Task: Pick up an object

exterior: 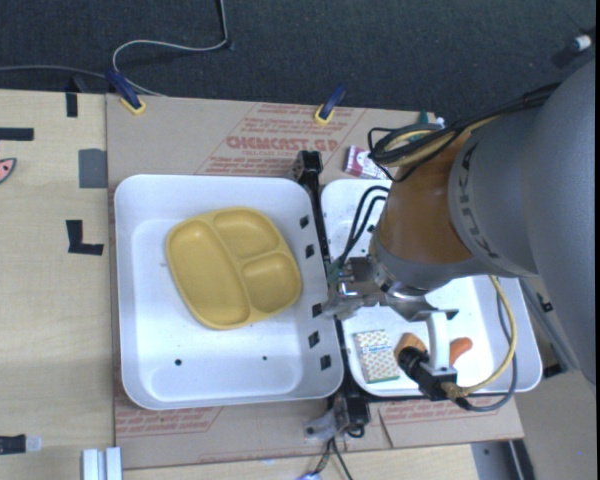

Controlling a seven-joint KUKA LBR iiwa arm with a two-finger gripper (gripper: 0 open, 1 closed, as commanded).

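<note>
A yellow divided plate (pixel 234 265) lies in the left bin (pixel 150 368), toward its upper middle. In the right bin (pixel 500 378) a small green-patterned square packet (pixel 375 356) lies near the front, with a small brown-orange piece (pixel 411 344) and an orange piece (pixel 462 348) beside it. The grey arm with its orange band (pixel 425 218) covers most of the right bin. My gripper (pixel 347 293) sits low at that bin's left wall, just above the packet, and the wrist hides much of it.
A black divider with clips (pixel 315 238) runs between the two bins. Cables loop around the wrist and over the right bin's front. Both bins rest on a cardboard sheet (pixel 180 148); yellow clamps (pixel 329 110) hold its far edge.
</note>
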